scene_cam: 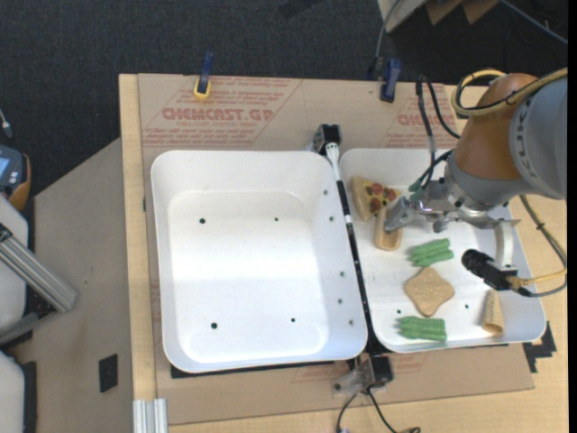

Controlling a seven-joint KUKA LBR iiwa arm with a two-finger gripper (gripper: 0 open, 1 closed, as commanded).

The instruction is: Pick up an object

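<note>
Gripper (394, 216) low in right bin (523, 327), at tan bread-like piece (388, 238) beside pizza slice (370, 195); cannot tell whether apart or together. Best to centre over one piece only, descend straight, close gently, lift slowly. On cardboard (216, 111), red print reads "CHEMCAST GP".

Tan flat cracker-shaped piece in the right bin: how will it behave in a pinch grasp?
The tan flat cracker-shaped piece lies flat on the right white bin, so its edges probably sit too low to pinch easily. It looks thin and rigid, likely light. A push would probably slide it, not roll.
</note>
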